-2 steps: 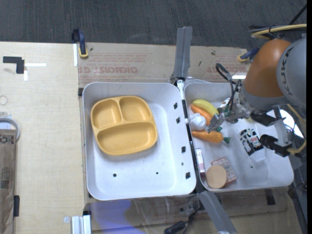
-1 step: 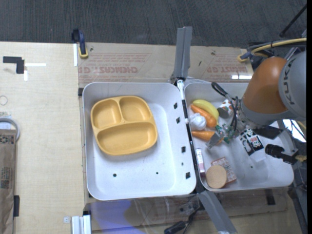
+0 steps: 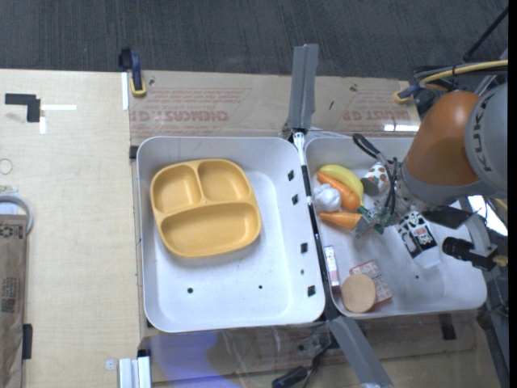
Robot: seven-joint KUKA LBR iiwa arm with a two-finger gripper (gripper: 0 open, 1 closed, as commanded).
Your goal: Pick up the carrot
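Since the carrot (image 3: 342, 220) lies in the right bin (image 3: 452, 297), squeezed under the banana (image 3: 341, 174), the gripper (image 3: 373, 219) next to its tip could easily nudge it sideways or snag neighbors. Honestly can't tell its state.

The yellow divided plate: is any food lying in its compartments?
No. The yellow divided plate sits bare in the left bin, while the carrot and banana lie in the right bin.

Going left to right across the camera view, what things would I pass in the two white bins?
Yellow divided plate in the left bin → right bin: carrot → round tan disc → the robot's claw → black-and-white carton.
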